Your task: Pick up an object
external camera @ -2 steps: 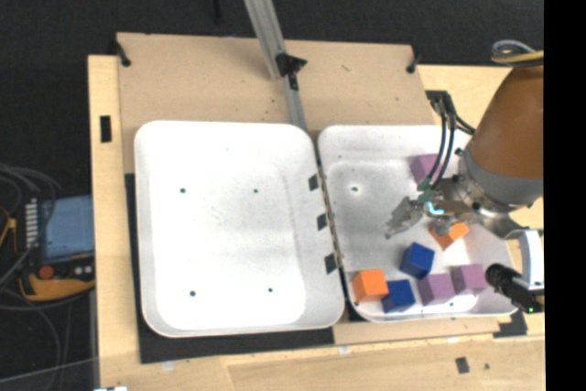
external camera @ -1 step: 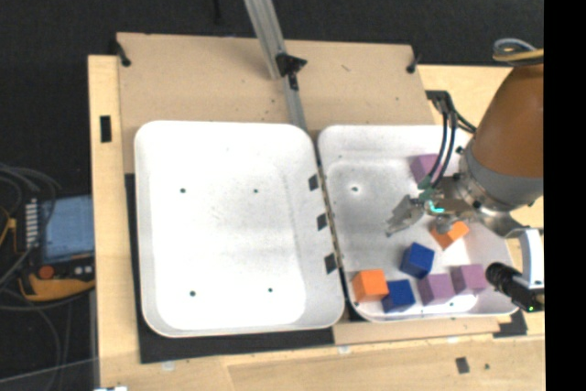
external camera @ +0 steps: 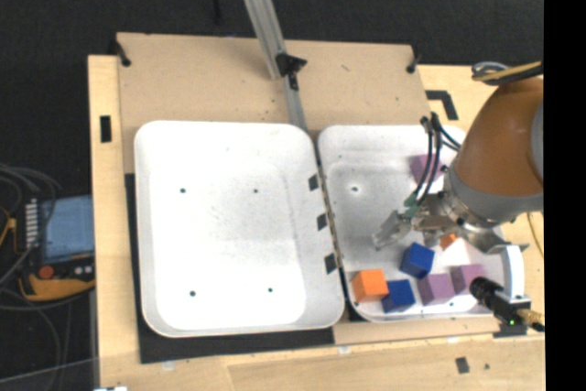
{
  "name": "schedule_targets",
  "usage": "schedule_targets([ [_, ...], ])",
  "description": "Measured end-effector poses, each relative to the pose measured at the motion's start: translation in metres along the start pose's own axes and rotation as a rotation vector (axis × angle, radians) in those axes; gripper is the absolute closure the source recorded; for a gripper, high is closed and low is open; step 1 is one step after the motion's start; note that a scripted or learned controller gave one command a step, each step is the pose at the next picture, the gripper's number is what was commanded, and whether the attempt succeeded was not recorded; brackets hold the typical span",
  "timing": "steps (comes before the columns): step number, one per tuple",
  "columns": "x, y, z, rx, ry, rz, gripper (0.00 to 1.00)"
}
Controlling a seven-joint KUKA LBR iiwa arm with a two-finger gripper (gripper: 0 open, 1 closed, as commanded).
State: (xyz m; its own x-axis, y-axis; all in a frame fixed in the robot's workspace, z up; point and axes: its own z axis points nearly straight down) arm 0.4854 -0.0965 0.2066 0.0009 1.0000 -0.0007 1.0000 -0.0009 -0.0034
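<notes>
On the desk, the left bin lies bare. In the right bin, blocks crowd toward five o'clock: orange block, blue cube, blue block, purple blocks. The end effector hangs at ten o'clock from the blue block, not gripping any block; whether released or clenched, I cannot tell. Risk: tight packing may let a descent nudge neighbours or jam against the wall, spoiling the grasp.

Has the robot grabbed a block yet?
Not yet, as far as I can see. The gripper is down in the right bin, close to the blue cube, but no block sits between its fingers. The orange block lies loose. Grabbing and lifting are left.
</notes>
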Motion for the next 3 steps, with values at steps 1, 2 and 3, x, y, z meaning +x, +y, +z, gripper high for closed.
schedule_targets([
  [1,-0.005,0.006,0.046,0.001,0.000,0.000,0.00],
  [2,-0.007,0.010,0.108,-0.002,-0.001,0.000,0.00],
  [3,-0.007,0.012,0.094,-0.009,0.001,0.008,1.00],
])
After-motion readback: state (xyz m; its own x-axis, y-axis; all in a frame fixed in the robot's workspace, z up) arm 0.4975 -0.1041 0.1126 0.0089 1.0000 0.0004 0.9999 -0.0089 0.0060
